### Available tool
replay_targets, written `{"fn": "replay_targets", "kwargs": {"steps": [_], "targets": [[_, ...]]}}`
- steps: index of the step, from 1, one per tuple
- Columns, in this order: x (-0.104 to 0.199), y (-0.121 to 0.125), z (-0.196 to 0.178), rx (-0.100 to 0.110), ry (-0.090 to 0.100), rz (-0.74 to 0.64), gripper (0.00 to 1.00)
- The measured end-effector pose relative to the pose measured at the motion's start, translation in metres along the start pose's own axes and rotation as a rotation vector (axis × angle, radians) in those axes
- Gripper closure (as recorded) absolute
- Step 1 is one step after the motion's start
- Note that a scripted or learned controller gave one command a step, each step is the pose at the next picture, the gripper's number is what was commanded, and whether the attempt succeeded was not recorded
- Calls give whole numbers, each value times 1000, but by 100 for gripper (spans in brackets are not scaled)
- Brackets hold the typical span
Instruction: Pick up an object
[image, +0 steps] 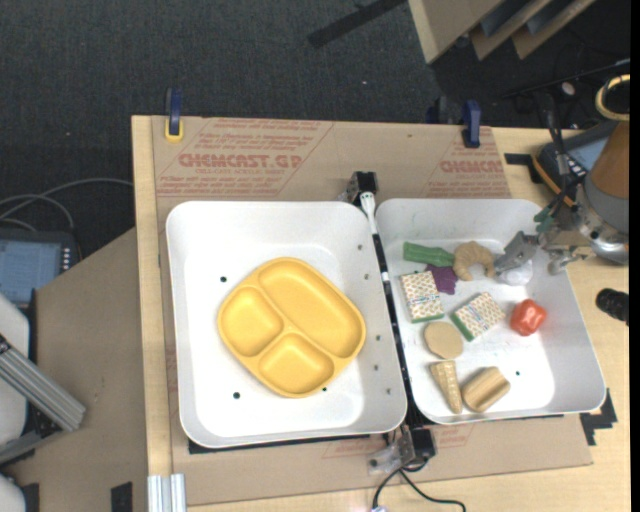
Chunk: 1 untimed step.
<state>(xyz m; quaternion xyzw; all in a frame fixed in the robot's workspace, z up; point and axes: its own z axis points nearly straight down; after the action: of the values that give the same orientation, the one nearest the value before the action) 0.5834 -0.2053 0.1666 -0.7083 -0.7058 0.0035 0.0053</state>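
Observation:
The right bin (570, 340) holds several toy foods. Among them are a green piece (428, 253), a purple piece (443, 279), a tan lump (472, 260) and a checked packet (421, 295). A green-edged packet (478, 314), a red tomato (528, 317), a round biscuit (443, 340), a cone (447, 385) and a bread roll (484, 388) lie there too. My gripper (516, 262) hangs low over the bin's upper right part, just right of the tan lump and above the tomato. I see nothing held in it.
A yellow divided plate (290, 325) lies in the left bin (200, 250). The grey arm (605, 195) comes in over the right bin's far right corner. Two clamps (174, 113) (471, 124) grip the board's far edge.

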Motion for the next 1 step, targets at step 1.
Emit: {"fn": "replay_targets", "kwargs": {"steps": [1], "targets": [[-15,-41,82,-15,9,-3,0]]}}
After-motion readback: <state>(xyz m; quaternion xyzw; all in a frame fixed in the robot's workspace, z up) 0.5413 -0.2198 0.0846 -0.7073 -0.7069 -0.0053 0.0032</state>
